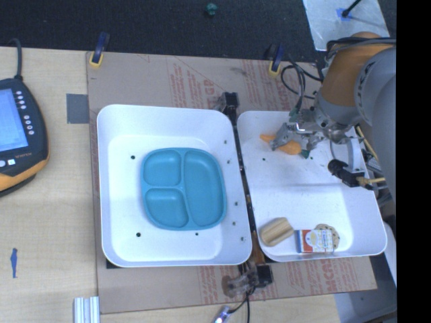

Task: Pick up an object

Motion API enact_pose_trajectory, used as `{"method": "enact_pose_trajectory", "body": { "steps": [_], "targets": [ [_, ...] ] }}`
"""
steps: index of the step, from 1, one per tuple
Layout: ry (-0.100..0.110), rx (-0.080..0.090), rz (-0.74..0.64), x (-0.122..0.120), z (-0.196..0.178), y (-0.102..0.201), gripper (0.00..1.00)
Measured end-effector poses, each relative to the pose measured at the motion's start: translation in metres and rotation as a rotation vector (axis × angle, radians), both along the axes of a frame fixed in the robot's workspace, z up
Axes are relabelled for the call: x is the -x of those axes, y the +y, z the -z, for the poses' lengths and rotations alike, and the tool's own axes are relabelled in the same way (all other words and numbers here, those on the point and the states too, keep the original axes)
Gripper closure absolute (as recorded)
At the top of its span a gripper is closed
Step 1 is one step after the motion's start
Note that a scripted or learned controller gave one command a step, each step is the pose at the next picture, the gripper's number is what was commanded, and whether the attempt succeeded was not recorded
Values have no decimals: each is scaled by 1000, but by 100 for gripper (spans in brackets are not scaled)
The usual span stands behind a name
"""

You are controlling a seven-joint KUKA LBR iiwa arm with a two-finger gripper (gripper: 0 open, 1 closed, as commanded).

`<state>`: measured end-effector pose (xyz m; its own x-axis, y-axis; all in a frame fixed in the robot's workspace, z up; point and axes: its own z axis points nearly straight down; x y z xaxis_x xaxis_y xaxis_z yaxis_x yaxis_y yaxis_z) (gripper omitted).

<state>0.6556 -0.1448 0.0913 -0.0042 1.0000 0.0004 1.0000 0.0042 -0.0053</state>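
In the right bin [296, 194], an orange object [288, 148] lies near the far wall, with its tips sticking out left and right. My gripper [295, 136] is directly over it and covers its middle; I cannot tell if it touches it. A tan bread-like piece [276, 231] and a red-and-white packet [316, 239] lie near the bin's front wall. A blue divided plate [183, 187] rests in the middle of the left bin [114, 140].
The grey arm with its orange band [353, 66] reaches in over the right bin's far right corner, with black cables around it. A teach pendant [17, 133] lies on the bench at the far left. Clamps [100, 49] hold the cardboard sheet at the back.
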Motion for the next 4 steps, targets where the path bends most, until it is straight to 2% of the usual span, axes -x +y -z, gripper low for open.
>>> {"method": "enact_pose_trajectory", "body": {
  "steps": [1,2,3,4],
  "targets": [
    [12,-2,-4,2,-9,-1,100],
    [-4,-2,-1,-1,-102,112,100],
    [-1,2,-1,54,-100,134,100],
    [-1,2,-1,54,-100,134,0]
  ]
}}
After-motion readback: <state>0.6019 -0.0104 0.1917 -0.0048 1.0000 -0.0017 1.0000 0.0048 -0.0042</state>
